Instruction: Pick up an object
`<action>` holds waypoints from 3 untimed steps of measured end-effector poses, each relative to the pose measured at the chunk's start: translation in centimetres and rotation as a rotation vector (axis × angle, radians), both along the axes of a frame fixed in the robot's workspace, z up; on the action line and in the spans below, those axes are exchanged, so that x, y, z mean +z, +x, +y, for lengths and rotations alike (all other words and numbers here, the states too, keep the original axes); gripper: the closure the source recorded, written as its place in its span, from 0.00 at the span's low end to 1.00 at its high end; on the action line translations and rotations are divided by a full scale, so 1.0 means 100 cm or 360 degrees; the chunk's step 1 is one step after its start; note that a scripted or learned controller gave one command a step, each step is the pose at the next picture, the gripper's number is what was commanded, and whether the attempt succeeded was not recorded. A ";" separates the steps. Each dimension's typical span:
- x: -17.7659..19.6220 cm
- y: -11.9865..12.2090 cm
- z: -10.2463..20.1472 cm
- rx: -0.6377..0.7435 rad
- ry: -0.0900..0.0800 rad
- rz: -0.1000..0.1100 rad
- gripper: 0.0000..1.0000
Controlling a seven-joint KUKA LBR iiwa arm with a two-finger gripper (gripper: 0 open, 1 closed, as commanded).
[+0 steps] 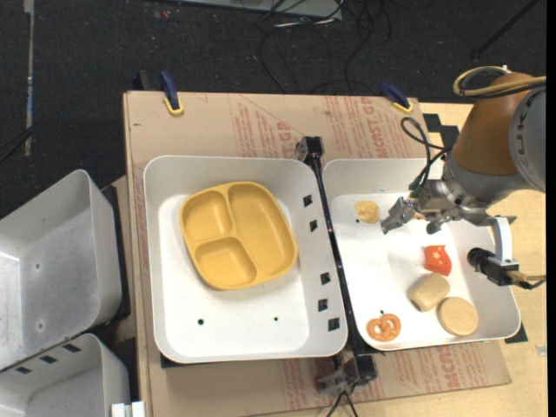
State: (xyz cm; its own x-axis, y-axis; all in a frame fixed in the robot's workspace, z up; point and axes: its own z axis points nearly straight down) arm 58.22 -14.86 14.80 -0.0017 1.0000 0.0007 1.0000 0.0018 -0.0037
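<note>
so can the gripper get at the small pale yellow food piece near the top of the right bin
Probably yes: the gripper hangs just right of the small pale yellow food piece in the right white bin, with bare floor between them.

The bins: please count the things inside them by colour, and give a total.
Yellow tray: 1
Red piece: 1
Orange pretzel: 1
Tan pieces: 3
Total: 6

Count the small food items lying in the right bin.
5: a pale yellow piece near the bin's far left, a red piece mid-bin, a tan roll below it, a round cookie at the near right, a pretzel near the front edge. The arm may hide more.
</note>
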 end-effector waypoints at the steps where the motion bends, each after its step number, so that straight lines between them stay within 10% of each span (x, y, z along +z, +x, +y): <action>1: -0.054 -0.001 0.001 -0.0004 0.0000 0.0001 0.00; 2: -0.040 0.001 0.001 -0.0004 -0.0002 -0.0008 1.00; 3: 0.004 0.003 -0.005 -0.0004 -0.0004 -0.0015 1.00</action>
